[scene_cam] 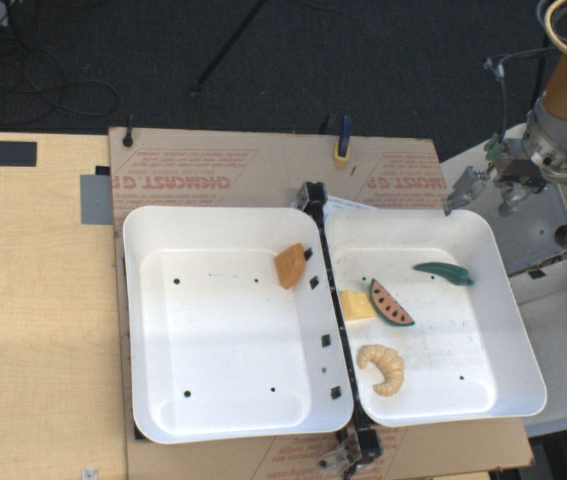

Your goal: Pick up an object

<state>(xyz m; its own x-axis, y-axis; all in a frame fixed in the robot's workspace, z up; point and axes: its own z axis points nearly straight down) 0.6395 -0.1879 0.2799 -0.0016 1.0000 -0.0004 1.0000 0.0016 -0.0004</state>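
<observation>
5 objects wait: orange chunk [290, 265] in the left bin [153, 328]; yellow block [355, 306], watermelon slice [391, 305], croissant [383, 368], green piece [446, 272] rightward. Jaws [490, 190] hover off-bin, carrying nothing, spread unclear. Best target: the isolated croissant, approached from straight above.

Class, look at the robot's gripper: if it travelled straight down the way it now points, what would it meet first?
Probably the far right corner rim of the right bin, beneath the gripper; depth is unclear, so it might miss it.
</observation>
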